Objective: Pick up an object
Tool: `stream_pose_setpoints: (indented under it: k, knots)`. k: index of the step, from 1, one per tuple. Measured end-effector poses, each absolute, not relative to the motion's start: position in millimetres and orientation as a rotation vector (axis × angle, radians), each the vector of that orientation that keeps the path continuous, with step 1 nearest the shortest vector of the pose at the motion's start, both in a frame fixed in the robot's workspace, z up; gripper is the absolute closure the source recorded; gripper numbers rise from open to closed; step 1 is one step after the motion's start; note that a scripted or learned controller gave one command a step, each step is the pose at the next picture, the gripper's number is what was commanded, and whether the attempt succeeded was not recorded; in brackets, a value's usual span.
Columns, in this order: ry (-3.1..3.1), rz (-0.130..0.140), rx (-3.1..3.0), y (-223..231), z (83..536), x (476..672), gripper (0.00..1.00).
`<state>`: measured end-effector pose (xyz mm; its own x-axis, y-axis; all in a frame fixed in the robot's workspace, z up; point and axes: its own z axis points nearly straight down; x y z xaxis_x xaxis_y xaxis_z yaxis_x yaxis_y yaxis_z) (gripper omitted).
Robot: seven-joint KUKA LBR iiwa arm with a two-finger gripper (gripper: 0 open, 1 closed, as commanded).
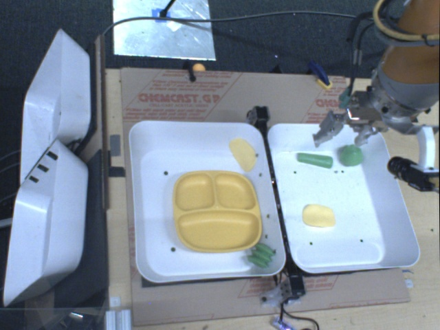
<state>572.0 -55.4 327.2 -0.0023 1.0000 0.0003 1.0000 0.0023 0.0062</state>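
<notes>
While spread, hand (345, 133) above green ball (352, 155).

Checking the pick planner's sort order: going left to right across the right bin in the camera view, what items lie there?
Green cylinder and yellow piece lie at about the same place → green ball, with the tool just above it.

A sheet of shiny foil (163, 18) lies at the far end of the bench. Printed cardboard (199, 95) sits under both bins, and white casings (51, 163) stand on the left.
</notes>
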Motion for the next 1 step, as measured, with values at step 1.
stream_pose_setpoints:
  k: [1]
  knots:
    - [2.223,0.001,2.22,-54.8,323.6,609.7,0.0]
